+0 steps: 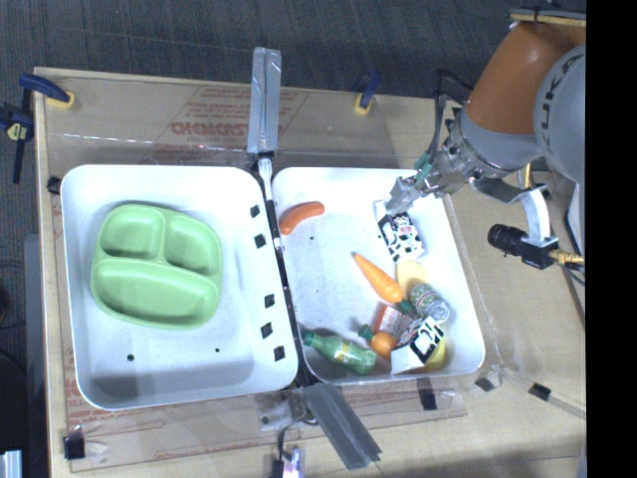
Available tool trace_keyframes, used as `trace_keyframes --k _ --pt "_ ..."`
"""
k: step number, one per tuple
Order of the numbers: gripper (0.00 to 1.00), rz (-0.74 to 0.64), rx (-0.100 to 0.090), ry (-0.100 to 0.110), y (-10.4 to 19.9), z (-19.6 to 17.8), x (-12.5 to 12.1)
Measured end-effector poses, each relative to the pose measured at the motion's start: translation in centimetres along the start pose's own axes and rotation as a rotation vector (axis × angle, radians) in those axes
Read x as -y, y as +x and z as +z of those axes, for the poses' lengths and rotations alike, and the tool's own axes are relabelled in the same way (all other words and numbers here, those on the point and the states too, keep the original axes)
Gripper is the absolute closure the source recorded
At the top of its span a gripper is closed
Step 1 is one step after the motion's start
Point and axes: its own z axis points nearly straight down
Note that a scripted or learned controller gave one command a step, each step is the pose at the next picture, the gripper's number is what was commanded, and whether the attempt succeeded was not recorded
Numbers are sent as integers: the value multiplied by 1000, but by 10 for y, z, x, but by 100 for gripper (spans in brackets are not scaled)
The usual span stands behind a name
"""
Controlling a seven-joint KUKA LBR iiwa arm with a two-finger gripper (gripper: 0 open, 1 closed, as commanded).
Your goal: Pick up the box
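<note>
Left bin point(80, 366): one green divided tray point(157, 264). Right bin point(328, 182): a black-and-white patterned box point(402, 235) near its right wall, a sausage point(301, 214) to the box's left, a carrot point(379, 278) just below the box, a green bottle point(341, 350) farther below. The gripper point(402, 195) hangs just above the box; its state cannot be told.

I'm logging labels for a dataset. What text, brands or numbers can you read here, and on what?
None reads clearly.
Red print on the board behind the bins: upside down, too blurred.
Black-and-white patterned box: pattern, no legible words.
Small packages in the right bin: too small.
</note>
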Motion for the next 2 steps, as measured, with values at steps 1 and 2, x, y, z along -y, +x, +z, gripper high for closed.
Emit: trace_keyframes --k 1,2 --pt "0 0 0 0 0 0 0" --pt "0 7 0 -3 -25 -112 -49"
